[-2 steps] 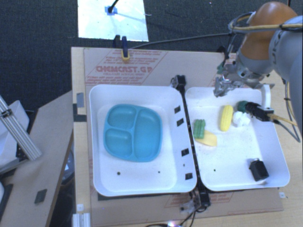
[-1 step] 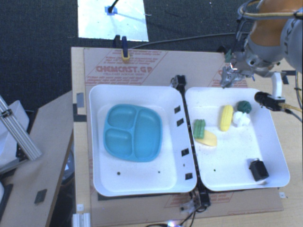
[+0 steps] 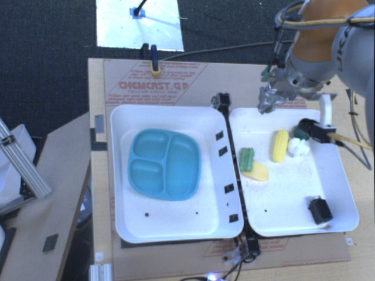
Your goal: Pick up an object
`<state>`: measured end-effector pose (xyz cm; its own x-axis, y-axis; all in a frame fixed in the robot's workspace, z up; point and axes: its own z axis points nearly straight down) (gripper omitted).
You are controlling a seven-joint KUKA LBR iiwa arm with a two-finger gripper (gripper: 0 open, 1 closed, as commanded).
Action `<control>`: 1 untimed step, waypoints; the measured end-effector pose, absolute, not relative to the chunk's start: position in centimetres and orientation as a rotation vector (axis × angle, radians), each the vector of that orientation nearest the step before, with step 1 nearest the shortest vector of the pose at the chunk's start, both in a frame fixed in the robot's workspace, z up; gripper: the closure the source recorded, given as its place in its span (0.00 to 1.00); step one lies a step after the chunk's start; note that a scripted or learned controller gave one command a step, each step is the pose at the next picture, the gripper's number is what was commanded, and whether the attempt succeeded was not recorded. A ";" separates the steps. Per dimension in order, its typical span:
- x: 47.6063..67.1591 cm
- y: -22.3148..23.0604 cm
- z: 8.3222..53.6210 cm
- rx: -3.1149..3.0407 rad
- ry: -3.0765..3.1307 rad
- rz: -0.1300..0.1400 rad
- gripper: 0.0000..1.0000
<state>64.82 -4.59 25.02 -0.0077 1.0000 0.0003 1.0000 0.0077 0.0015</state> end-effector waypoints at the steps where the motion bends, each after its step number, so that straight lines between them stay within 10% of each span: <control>1: 63.5 0.4 23.6 2.213 2.231 0.001 1.00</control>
<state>63.47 0.40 23.59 -0.0083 1.0000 0.0009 1.0000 0.0083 0.0001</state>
